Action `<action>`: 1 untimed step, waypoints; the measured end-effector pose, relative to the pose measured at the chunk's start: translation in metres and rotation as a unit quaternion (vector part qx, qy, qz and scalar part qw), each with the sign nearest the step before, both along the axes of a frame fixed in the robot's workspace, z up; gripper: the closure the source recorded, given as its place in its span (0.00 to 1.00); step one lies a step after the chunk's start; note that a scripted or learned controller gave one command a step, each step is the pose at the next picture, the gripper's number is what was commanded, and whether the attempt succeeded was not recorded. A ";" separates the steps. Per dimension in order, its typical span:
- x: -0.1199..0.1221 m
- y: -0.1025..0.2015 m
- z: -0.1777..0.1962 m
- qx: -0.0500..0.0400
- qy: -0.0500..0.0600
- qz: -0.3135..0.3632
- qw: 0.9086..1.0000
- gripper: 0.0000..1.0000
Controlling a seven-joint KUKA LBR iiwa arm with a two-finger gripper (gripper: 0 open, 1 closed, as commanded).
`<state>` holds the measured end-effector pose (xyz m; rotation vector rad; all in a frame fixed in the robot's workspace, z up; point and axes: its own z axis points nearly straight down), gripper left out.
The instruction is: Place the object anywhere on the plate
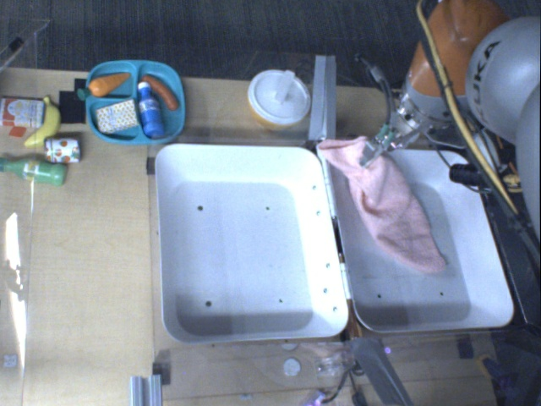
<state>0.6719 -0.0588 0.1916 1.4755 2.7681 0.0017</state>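
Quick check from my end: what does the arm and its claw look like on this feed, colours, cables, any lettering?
The arm is rounded, glossy grey, with an orange band above the wrist and dark KUKA lettering on the grey shell. Yellow and black cables loop down its side. The claw is small, metallic and dark, with bits of coloured wiring at its base.

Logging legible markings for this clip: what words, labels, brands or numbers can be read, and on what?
"KUKA", partly visible, on the grey arm.
Small carton at far left: red and white print, too blurred to read.
Small can: patterned label, unreadable.
Blue bottle in the blue divided tray: label too small to read.
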 end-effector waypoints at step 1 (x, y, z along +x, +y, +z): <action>0.002 0.002 0.031 0.000 0.001 0.004 1.000 1.00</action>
